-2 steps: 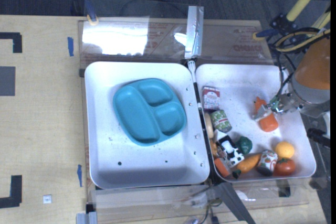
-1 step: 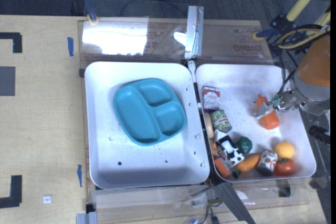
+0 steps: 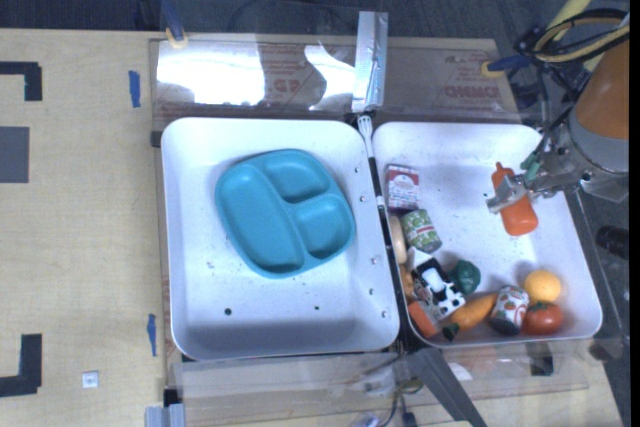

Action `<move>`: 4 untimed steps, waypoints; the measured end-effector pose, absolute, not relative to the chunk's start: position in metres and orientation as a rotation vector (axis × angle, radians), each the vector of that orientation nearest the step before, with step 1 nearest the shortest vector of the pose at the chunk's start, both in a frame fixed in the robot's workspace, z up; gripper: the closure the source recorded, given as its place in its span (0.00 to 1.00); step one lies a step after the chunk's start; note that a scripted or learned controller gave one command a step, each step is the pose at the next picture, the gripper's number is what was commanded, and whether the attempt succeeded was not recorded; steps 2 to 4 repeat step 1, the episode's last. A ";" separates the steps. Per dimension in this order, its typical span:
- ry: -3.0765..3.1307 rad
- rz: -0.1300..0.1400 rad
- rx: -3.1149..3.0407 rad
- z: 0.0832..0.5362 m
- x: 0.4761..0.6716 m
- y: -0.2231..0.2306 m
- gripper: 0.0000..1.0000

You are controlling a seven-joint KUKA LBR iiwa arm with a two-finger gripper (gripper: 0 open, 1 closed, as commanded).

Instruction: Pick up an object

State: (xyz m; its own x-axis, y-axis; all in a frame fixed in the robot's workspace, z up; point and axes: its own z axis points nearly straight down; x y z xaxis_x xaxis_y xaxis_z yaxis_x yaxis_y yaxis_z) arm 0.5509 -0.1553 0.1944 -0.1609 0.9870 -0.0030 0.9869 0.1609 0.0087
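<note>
Left bin (image 3: 190,245), centre-left of frame: you have one blue divided plate (image 3: 285,210) lying flat in its middle, three compartments up, well apart from all else.

Right bin (image 3: 450,140), centre-right: clutter sits along its left wall and lower edge. Top of that column, a small red-and-white carton (image 3: 402,187); just below it a green-labelled can (image 3: 422,231) on its side; then a black-and-white cow toy (image 3: 438,286) beside a dark green round item (image 3: 466,274). An orange carrot (image 3: 474,311) lies slantwise under them. Lower right corner: a small printed can (image 3: 510,308), a red tomato (image 3: 543,319) touching it, a yellow lemon (image 3: 543,286) just above.

Upper right of that bin: the gripper (image 3: 515,187) hangs over open bin floor, with an orange bottle (image 3: 518,211) at its tip. The bottle sits tilted, red cap upward, and appears caught between the fingers, jaws narrowed on its neck. Nothing crowds it.
</note>
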 end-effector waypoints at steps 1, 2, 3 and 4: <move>2.391 0.001 2.037 0.227 0.490 -0.169 1.00; 2.391 0.001 2.037 0.227 0.490 -0.169 1.00; 2.391 0.001 2.037 0.227 0.490 -0.169 1.00; 2.391 0.001 2.037 0.227 0.490 -0.169 1.00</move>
